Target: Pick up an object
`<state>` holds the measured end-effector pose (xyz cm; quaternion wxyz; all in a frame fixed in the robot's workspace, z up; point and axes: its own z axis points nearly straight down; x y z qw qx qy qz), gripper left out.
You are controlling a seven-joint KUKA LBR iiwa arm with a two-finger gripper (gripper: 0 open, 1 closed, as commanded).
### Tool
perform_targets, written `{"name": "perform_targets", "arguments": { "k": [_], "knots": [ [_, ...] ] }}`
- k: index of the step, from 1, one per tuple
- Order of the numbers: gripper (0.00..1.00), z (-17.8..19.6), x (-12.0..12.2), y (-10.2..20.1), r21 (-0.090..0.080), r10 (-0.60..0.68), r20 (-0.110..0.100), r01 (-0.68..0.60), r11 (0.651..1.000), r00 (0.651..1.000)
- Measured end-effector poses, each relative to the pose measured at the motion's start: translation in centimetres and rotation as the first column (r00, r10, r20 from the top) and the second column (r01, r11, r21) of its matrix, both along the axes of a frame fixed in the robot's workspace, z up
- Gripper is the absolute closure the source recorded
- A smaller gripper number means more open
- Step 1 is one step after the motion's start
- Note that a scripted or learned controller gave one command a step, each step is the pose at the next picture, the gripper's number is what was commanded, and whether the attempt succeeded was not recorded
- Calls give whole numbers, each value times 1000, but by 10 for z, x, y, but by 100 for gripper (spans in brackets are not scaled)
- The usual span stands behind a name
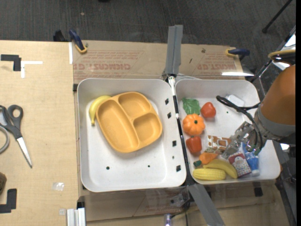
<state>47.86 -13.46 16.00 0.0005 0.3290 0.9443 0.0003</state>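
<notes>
The likeliest target is the small brown-and-white packet (217,142), lying flat in the right bin (235,86) just right of the red pepper (194,145) and above the banana (225,167). The tool (241,138) hangs just to the packet's right, close above the heap; whether it is wide or narrow I cannot tell. So the packet lies leftward of the tool. Room is tight: corn (209,174), a red-labelled pouch (240,165) and a blue bottle (252,163) crowd below, the bin's near wall just beyond them.
</notes>
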Motion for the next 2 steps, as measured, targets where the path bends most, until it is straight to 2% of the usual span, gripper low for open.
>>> {"name": "perform_targets", "arguments": {
  "k": [1, 2],
  "knots": [
    [100, -42, 7, 12, -3, -202, 27, 202, 979, 979],
    [100, -46, 15, 20, 14, -527, 60, 527, 850, 848]
  ]
}}
